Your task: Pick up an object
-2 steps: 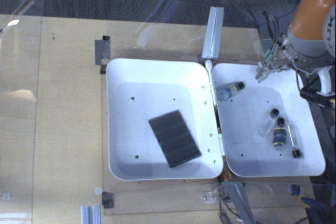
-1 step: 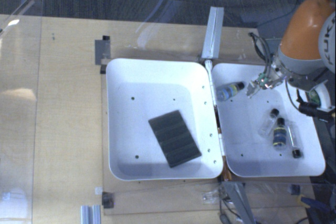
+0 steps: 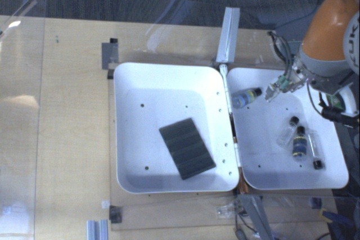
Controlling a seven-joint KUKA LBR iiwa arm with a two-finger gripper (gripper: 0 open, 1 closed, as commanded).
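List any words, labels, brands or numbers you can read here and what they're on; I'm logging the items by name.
None can be read.
Small clear bottle with a blue label in the right white bin: label too small and blurred.
Clear bottle with a black cap: no readable print.
Dark ribbed rectangular pad in the left white bin: no text visible.

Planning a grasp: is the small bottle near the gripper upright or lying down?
Lying down: the bottle rests on its side in the right bin, cap toward the gripper.
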